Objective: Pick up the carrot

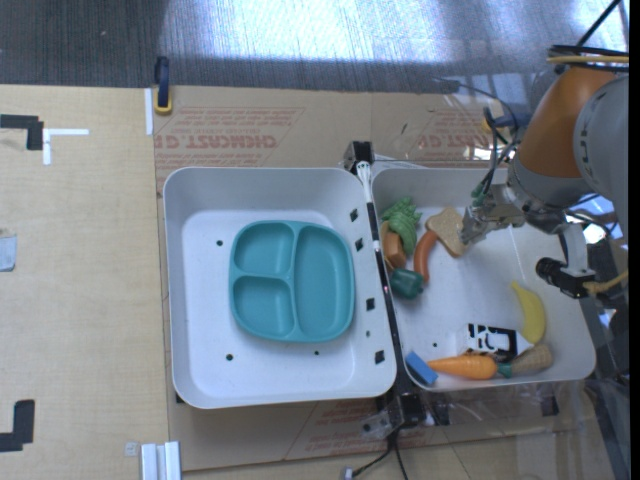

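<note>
Carrot (pixel 466 366) lies at front of right bin (pixel 560 318), w/ blue block (pixel 421 372) touching. Claw (pixel 474 220) hovers near bread slice (pixel 447 232), well apart; we can't tell its opening. Risk: we grab wrong item in clutter.

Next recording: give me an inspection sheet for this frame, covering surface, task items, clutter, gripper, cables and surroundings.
Surface: cardboard-covered bench bearing a left bin and a right bin.
Task items: carrot lying near the right bin's front edge.
Clutter: teal divided plate in the left bin; banana, bread slice, leafy green toy in the right bin.
Gripper: gripper over the right bin's back, beside the bread.
Cables: black cable at the front.
Surroundings: dark floor.
</note>
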`<state>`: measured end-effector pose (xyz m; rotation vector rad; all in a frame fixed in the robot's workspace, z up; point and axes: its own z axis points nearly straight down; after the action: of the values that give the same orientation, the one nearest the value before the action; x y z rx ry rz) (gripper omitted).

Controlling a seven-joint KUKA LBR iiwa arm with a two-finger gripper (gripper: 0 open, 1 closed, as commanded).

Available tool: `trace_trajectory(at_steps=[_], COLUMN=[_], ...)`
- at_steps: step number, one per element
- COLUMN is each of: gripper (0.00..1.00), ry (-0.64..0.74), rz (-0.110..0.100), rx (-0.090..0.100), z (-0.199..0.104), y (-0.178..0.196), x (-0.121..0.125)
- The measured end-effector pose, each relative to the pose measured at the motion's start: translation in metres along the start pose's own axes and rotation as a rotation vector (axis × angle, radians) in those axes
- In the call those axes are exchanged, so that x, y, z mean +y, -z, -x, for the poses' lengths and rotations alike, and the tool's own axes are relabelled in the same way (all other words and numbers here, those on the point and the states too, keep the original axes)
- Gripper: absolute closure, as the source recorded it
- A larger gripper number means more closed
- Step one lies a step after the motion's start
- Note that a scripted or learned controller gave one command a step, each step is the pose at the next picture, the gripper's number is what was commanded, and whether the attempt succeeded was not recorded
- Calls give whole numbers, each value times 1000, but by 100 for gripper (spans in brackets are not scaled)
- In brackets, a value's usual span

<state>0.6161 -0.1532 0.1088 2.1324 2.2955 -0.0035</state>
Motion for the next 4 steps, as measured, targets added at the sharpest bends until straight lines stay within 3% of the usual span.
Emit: trace_trajectory(at_steps=[1,2,3,4], gripper=[0,0,0,0], ry=[1,-2,73,355], rz=[-1,1,-5,2], rx=[0,2,7,3], z=[0,46,-60,-20], y=[0,-15,-17,-16], x=[0,3,-63,8])
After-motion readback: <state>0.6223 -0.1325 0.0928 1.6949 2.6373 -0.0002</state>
